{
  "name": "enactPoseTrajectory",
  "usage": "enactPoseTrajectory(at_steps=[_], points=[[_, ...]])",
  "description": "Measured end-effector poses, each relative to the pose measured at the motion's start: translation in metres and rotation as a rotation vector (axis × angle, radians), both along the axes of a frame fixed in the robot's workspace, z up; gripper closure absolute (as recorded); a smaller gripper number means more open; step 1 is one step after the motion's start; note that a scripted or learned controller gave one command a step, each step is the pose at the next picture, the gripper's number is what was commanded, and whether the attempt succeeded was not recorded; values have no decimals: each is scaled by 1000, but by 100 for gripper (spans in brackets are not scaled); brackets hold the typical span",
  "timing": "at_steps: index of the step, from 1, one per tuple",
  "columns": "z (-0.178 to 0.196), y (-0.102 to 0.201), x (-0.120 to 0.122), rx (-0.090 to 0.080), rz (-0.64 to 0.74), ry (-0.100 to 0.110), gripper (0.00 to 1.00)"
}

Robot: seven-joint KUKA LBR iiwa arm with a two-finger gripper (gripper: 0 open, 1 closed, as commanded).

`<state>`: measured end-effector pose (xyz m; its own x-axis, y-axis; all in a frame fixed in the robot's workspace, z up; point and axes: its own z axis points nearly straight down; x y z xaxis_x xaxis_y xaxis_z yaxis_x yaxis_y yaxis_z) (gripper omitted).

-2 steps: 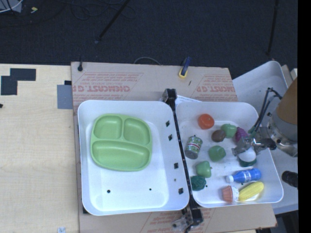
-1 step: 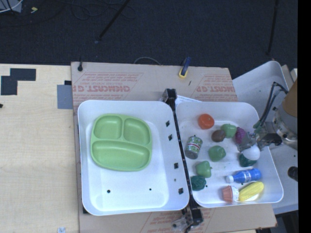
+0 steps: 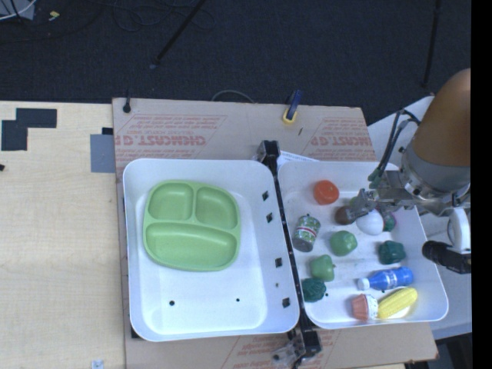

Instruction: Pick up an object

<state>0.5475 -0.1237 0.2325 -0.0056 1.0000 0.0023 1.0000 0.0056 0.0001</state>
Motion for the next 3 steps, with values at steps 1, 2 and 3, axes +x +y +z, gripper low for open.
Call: enactPoseTrajectory(at_steps=[1,2,3], points=[[6,43,37,-1,-2,0,100],[4,83,59,-1,-3,1,100],[-16,80,57,-2,-7,5,100]])
